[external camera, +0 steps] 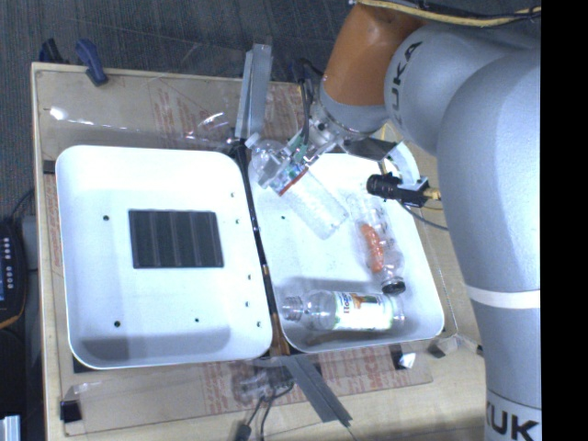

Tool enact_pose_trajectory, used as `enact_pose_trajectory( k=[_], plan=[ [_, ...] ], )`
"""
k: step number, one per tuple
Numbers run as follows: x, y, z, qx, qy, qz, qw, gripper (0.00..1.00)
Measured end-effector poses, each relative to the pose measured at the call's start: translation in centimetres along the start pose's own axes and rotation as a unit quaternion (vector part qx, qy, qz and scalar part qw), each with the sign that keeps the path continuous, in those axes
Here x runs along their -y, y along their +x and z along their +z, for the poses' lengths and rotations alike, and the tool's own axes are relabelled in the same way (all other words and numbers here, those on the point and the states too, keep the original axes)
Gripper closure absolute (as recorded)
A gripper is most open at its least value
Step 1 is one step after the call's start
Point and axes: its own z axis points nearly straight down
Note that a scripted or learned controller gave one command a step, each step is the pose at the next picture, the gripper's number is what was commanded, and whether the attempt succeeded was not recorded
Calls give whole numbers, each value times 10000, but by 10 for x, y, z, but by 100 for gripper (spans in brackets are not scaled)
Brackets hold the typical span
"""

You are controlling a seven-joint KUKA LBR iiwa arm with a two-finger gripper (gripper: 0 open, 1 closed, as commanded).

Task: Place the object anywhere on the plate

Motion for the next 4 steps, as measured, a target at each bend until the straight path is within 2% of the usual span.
enact_pose_trajectory(
  k=[4],
  plan=[
    [-3,-1,-41,18,-18,-47,10000,100]
  ],
)
